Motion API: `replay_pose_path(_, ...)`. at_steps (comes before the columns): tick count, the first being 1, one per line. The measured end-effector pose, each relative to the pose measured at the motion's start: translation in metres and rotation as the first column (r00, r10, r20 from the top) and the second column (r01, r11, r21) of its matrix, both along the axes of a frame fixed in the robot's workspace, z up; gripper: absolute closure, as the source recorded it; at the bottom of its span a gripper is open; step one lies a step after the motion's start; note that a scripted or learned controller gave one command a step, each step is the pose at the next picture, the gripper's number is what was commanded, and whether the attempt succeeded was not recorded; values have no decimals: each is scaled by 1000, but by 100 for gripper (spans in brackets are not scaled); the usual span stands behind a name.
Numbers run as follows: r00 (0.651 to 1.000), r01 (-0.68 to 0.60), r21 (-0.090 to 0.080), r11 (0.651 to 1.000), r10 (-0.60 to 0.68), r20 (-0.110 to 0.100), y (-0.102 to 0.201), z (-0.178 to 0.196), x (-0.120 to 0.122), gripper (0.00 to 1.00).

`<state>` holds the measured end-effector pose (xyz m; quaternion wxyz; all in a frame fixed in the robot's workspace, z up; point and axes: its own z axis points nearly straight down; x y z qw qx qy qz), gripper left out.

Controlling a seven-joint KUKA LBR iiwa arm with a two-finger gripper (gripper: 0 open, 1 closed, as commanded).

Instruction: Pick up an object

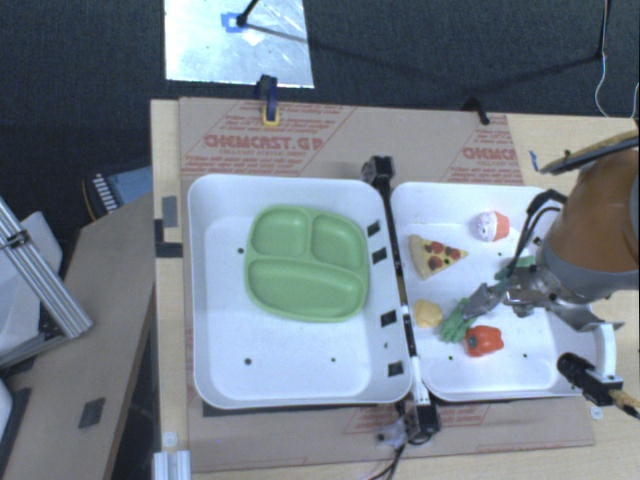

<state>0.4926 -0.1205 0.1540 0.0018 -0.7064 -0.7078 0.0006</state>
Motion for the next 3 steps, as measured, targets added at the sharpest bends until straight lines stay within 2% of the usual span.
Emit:
replay_pose_path(1, 1000, 1, 0, 1000, -1, 0, 10, -50, 2, 0)
replay_pose_path(2, 1000, 1, -2, 1000, -1, 5, 9, -37, 3, 100)
replay_pose_path(3, 1000, -1, -3, 1000, 1, 9, 7, 6, 4, 100)
